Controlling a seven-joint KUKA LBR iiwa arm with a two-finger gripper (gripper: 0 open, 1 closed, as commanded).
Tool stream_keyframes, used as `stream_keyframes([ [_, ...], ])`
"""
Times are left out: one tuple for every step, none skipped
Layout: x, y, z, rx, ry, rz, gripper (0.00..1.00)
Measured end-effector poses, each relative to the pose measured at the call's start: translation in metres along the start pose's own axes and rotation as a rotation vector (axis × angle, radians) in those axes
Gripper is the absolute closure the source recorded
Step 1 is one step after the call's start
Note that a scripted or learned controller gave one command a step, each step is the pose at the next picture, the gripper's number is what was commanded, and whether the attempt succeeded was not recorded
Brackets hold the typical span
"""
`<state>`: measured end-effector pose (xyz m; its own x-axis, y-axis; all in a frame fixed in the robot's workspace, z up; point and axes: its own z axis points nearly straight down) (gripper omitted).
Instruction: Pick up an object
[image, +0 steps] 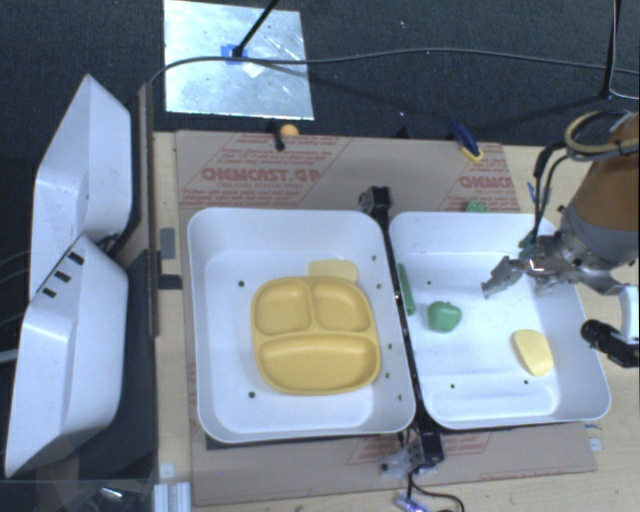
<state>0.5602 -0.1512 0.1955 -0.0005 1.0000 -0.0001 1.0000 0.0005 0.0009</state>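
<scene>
In the right bin (570, 405) lie a small round green object (444, 316), a thin green stick (405, 288) along the left wall, and a pale yellow lump (533, 352) toward the right. My gripper (500, 278) hangs over the upper right part of this bin, pointing left and down. It is up and to the right of the green object and apart from it. The yellow lump lies below the gripper. Nothing is seen held by it.
The left bin (215, 400) holds a yellow divided tray (315, 335) with a pale yellow piece (333, 270) behind it. A black clamp (376, 200) sits where the bins meet. White housings (70, 300) stand at the far left, and cables run along the back.
</scene>
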Motion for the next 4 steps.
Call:
stream_keyframes([
  [0.026, -0.032, 0.115, 0.006, 0.001, 0.0, 0.0],
  [0.04, 0.001, 0.111, -0.001, 0.0, -0.001, 0.0],
  [0.049, 0.015, 0.096, -0.001, 0.0, -0.001, 0.0],
  [0.101, 0.01, 0.007, -0.007, 0.001, -0.005, 0.0],
])
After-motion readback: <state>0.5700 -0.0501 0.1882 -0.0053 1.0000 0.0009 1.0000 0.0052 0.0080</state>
